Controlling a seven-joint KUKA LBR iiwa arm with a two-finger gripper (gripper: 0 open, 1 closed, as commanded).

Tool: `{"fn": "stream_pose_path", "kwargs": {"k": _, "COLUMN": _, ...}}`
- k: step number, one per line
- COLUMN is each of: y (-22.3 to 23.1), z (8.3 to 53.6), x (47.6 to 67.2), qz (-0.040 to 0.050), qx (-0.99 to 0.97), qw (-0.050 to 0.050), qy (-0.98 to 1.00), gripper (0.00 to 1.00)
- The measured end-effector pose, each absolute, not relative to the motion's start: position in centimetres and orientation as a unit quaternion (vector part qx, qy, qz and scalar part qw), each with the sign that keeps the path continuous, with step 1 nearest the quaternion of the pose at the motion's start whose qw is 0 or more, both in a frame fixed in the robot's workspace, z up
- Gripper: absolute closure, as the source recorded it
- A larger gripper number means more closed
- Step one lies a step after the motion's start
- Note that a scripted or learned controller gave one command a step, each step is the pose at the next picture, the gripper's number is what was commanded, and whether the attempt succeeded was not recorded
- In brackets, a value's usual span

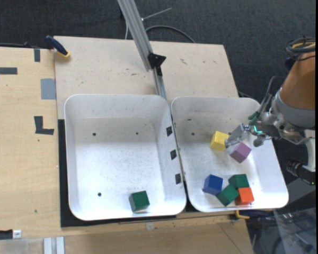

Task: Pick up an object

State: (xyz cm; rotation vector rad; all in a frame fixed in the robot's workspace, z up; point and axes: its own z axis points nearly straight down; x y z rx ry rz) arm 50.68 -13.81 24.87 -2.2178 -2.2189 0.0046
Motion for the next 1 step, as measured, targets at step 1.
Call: {"fn": "stream_pose_path", "kwargs": {"k": 1, "y": -13.82, "z": 25.06, "x": 50.75, "qz": 0.0005, "qx": -0.707, "qw": 0.001, "qy": -0.708, "gripper": 0.0}}
